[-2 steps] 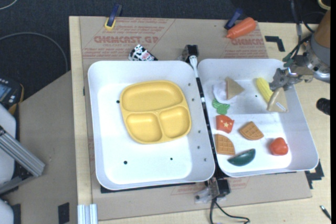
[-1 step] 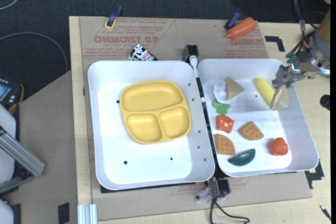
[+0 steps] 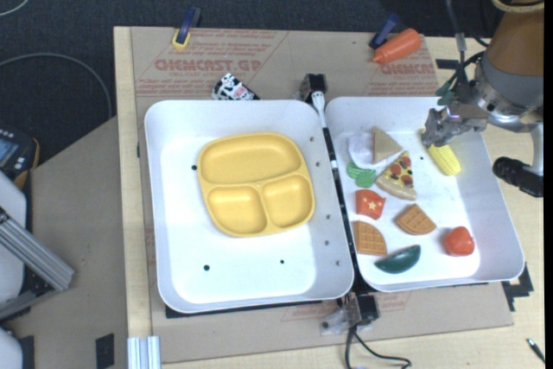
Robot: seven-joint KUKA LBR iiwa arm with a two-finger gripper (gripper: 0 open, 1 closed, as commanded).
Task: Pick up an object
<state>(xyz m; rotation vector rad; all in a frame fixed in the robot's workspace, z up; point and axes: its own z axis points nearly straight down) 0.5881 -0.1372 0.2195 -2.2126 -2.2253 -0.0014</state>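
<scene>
While the grey KUKA arm with the orange band (image 3: 518,39) reaches in from 3 o'clock, its two-finger gripper (image 3: 439,130) sits low over the upper part of the right shallow white bin (image 3: 510,225), close to that bin's 12 o'clock rim. Whether the fingers stand apart or together cannot be told; nothing is visibly clamped between them. A yellow toy corn cob (image 3: 445,158) lies just at 5 o'clock of the gripper, close beside it.

Open floor in the right bin remains along its 3 o'clock wall and at its 1 o'clock corner. The remaining contents cluster toward 9 o'clock: a pale wedge-shaped toy sandwich (image 3: 378,144), a green leafy toy piece (image 3: 363,174), a toy pizza slice (image 3: 399,176), a red block with a yellow star (image 3: 370,204), a brown fan-shaped toy cookie (image 3: 416,221), a square toy waffle (image 3: 369,238), a dark green curved toy vegetable (image 3: 398,259) and a red toy tomato (image 3: 458,241).

The left shallow white bin (image 3: 173,264) holds a yellow three-compartment plastic plate (image 3: 256,183), centred, with bare floor all around it.
</scene>
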